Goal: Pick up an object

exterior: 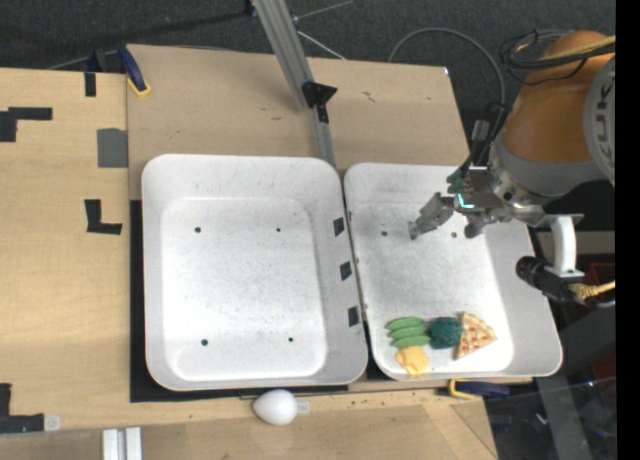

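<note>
In the right bin (pixel 400 183), several small toy foods lie near the front edge: a green pea pod (pixel 406 329), a dark green broccoli piece (pixel 445 330), a pizza slice (pixel 474 333) and a yellow piece (pixel 412 357). My gripper (pixel 443 222) hangs over the upper middle of the right bin, well behind those items, reaching in from the right. Its fingers are spread apart with nothing between them.
The left bin (pixel 240 268) sits beside the right one. A white egg-shaped object (pixel 275 407) lies on the bench in front of the left bin. A grey metal pole (pixel 290 43) slants down to the bins' shared back edge. A yellow-and-blue clamp (pixel 134 72) sits at the back left.
</note>
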`<action>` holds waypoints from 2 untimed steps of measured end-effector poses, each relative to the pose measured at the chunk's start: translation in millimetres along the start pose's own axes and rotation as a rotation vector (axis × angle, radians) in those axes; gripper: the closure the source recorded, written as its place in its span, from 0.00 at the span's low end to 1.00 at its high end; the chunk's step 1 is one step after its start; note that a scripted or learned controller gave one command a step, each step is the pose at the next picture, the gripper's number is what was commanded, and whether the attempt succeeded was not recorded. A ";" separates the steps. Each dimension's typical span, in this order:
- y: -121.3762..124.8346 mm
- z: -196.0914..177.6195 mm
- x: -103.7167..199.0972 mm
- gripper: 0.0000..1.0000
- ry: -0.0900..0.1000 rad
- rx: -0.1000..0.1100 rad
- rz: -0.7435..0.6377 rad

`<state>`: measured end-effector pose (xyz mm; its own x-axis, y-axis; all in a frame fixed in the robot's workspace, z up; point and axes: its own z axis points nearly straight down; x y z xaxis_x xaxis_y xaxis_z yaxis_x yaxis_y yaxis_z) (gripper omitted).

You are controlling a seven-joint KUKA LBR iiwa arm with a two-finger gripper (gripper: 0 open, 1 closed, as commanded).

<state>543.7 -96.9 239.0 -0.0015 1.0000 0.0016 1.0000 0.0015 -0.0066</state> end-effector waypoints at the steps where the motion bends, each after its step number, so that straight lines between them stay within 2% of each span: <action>1: 0.8 -2.3 -0.1 0.00 -0.001 -0.004 -0.001; 2: 2.4 41.3 1.4 0.00 -0.002 0.000 0.000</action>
<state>545.8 -95.4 197.7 -0.0012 1.0000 -0.0002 1.0000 0.0012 -0.0066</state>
